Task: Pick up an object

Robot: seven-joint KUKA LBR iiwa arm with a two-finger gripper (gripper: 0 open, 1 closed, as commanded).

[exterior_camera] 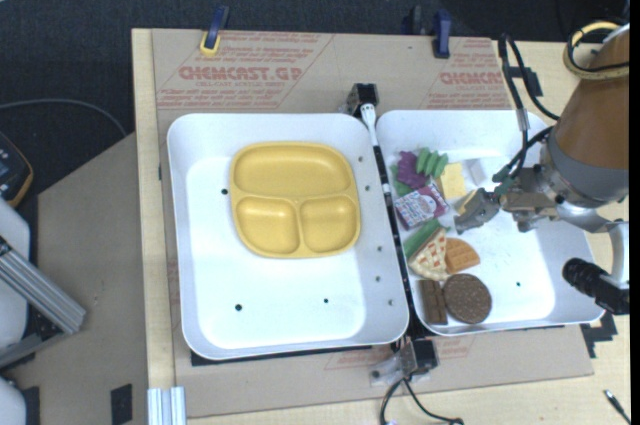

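While my claw (pixel 476 210) hangs low over the right bin (pixel 520 298), I cannot tell its state; the toy food (pixel 440 233) lies heaped just left of it, with the yellow plate (pixel 295 198) in the left bin (pixel 200 293).

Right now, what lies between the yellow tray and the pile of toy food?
The camera view shows bare white bin floor, then the two bins' touching rims, between the yellow tray and the toy food.
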